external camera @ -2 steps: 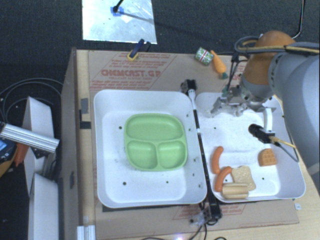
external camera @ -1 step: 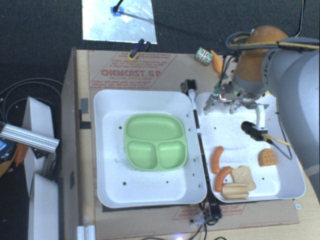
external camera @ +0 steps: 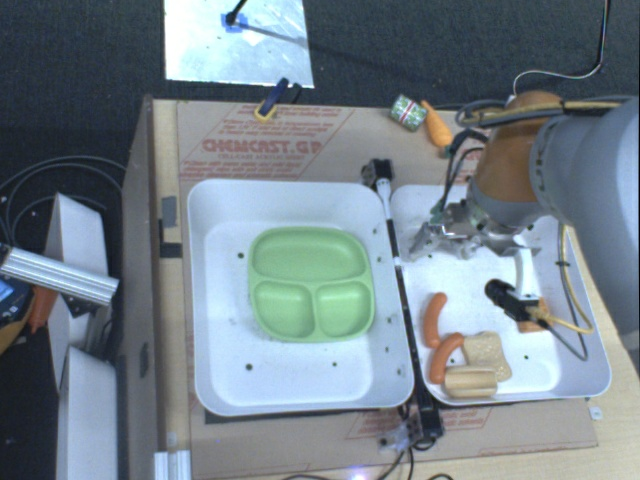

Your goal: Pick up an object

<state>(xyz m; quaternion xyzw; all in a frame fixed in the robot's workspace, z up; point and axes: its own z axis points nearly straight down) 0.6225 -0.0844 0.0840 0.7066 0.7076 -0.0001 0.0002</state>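
My gripper hangs low over the upper left part of the right bin, close to the divider between the bins. Nothing shows under it but bare white floor. Toy food lies in the bin's lower part, in front of the gripper: an orange-red sausage, a second curved sausage, a tan slice of bread and a pale bread roll. The nearest sausage lies roughly a hand's width below the gripper and does not touch it.
In the left bin sits a green divided plate. On the cardboard behind the bins lie a toy carrot, a small green can and a blue and yellow clip. The grey arm enters from the right.
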